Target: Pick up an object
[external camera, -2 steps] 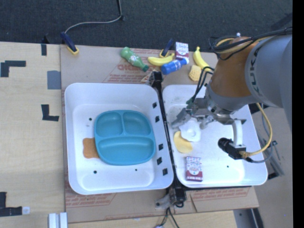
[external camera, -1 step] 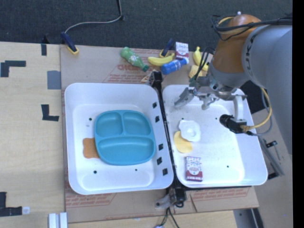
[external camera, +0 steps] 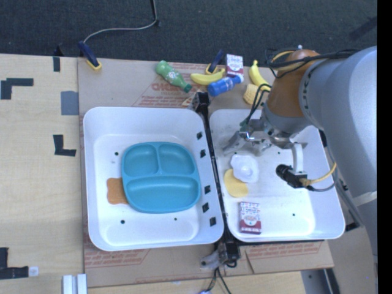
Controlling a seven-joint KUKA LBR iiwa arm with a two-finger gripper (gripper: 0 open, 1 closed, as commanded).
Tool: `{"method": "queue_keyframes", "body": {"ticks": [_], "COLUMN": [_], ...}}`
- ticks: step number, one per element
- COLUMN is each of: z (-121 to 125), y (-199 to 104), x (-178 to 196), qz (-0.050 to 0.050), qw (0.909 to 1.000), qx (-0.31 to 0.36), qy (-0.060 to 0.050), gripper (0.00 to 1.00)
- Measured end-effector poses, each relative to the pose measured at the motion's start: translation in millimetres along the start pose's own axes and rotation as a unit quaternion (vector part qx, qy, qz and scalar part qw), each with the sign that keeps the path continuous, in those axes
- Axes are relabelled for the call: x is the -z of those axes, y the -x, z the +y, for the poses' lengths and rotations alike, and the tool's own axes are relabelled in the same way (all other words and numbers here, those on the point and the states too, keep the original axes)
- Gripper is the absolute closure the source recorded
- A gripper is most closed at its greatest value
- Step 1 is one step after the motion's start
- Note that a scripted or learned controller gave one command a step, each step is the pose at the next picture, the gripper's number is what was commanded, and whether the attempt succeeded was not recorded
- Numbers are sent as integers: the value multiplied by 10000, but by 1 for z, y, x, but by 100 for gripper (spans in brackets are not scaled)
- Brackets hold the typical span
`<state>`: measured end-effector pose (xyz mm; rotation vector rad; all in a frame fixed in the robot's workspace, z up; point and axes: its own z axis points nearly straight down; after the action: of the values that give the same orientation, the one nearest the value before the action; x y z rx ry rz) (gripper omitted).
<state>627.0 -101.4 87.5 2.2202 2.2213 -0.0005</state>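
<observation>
Objects for the pick lie in both bins, and your nearest candidates sit in the right bin. You see a small white object, rounded and hard to name more closely, near that bin's middle, with a yellow piece touching it at its 7 o'clock. A small red-and-white carton lies flat at 6 o'clock from those two, close to the near wall.

Your gripper hangs over the right bin at 12 o'clock from the white object, just above it in the view. Its metal fingers look spread apart, with nothing between them. The grey arm with its orange band comes in from 3 o'clock, and a black fitting with a yellow cable hangs below the wrist.

In the left bin you have a blue divided plate in the middle, and an orange-brown flat piece pokes out from under its 9 o'clock edge.

On the desk beyond the bins, at 12 o'clock, you see a green bottle, a banana, a blue bottle, a small carton, and a second banana beside a yellow piece.
</observation>
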Motion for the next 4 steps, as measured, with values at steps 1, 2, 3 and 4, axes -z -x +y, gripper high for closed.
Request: {"method": "queue_keyframes", "body": {"ticks": [1,2,3,4], "z": [42,-3,42,-2], "y": [21,-3,19,0], "x": [-2,-1,33,-2], "qz": [-1,-1,1,-1], "qw": [10000,10000,10000,10000], "qx": [9,0,5,0], "qy": [17,6,2,3], "gripper": [0,0,0,0]}}
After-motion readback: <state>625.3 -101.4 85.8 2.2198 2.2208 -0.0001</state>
